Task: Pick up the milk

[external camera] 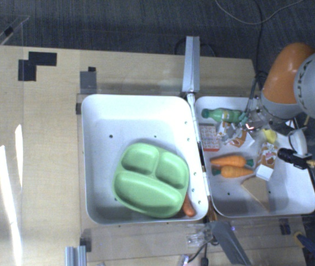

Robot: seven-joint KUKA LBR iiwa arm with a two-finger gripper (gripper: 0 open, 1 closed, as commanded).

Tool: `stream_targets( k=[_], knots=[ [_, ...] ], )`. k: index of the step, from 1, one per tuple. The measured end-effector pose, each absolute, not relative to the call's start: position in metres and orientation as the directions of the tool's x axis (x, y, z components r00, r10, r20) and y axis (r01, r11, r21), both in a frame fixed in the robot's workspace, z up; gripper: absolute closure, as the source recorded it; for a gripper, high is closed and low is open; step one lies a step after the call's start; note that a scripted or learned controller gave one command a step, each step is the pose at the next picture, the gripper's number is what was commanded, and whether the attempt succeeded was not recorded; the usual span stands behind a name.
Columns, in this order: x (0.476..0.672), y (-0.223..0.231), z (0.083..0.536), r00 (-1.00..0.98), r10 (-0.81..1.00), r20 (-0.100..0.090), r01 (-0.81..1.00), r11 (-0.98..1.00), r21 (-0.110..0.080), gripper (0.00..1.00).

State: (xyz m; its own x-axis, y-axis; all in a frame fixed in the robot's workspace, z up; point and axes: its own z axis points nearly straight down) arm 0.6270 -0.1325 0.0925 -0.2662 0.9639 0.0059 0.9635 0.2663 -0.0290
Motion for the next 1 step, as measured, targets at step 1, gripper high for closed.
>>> stream_targets(
  k=[1],
  knots=[
    [0.6314, -0.1265, 0.104, -0.273, 0.962, 0.007, 0.962, 0.273, -0.015, 1.0]
  ],
)
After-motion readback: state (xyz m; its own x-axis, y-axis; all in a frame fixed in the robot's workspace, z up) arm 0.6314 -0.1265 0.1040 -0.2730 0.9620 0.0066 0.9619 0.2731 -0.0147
